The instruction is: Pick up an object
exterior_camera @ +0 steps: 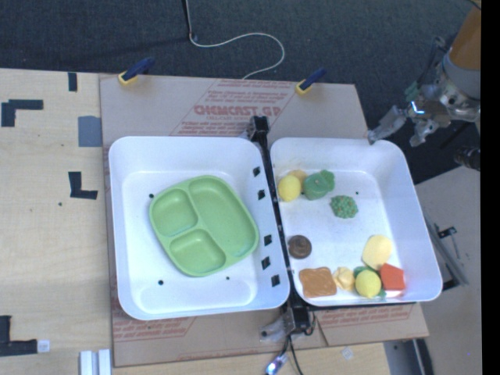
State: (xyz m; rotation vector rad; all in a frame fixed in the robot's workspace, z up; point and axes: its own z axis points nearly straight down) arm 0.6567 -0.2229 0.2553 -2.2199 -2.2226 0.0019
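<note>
On the left we are seeing the left bin (pixel 125 209) holding a green tray (pixel 203 225). In the right bin (pixel 406 209) small toy foods are lying: a yellow lemon (pixel 290 187), green pieces, a brown cookie (pixel 300 246), a red block (pixel 393 277). We are judging them light, stiff and a little slippery; the lemon, lying apart, seems best taken across its middle. The gripper (pixel 406 119) is hovering beyond the far right corner, fingers spread and grasping nothing.

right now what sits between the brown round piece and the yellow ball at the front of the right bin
In the camera view, a toast-like orange square and a small pale yellow chunk lie between the brown round piece and the yellow ball.
</note>
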